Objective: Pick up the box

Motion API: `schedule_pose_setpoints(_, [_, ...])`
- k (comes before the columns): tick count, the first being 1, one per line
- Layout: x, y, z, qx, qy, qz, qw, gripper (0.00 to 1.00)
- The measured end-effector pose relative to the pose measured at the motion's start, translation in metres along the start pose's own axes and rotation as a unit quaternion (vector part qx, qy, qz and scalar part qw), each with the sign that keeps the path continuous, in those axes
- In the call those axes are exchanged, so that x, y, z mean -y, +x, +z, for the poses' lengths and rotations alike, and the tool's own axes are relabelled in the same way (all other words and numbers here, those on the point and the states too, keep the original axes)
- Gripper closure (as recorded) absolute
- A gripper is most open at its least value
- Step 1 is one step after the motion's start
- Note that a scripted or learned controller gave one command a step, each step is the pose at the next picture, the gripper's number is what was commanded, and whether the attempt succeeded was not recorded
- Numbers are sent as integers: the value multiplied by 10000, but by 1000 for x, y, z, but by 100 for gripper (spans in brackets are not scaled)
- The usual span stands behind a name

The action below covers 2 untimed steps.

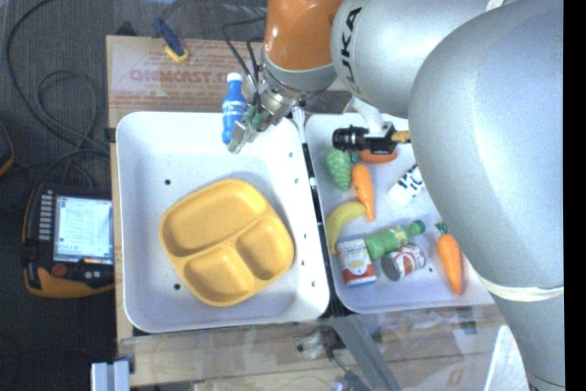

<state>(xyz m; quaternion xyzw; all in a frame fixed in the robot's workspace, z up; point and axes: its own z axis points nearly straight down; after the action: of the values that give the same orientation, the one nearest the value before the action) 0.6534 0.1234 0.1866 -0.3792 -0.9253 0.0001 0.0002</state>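
My gripper point(243, 135) hangs over the far edge of the left bin point(146, 197), pointing down and to the left. A blue bottle with a white cap point(233, 108) stands right against the gripper's left side; whether it is gripped is unclear. A small red and white pack, possibly the box point(355, 261), lies in the right bin point(403, 293) near its front left. A white item with dark print point(407, 183) lies partly hidden under the arm.
A yellow divided plate point(227, 240) takes up the middle of the left bin. The right bin also holds a green bunch point(339, 168), two carrots point(363, 188) point(449, 261), a banana point(341, 220), a green bottle point(394, 241) and a can point(404, 263). The arm covers the right bin's far and right parts.
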Motion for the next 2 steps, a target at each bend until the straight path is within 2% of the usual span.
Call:
schedule_pose_setpoints(1, [55,46,-8,7,13,-209,9998,100])
schedule_pose_setpoints(2, [55,46,-8,3,10,-211,9998,0])
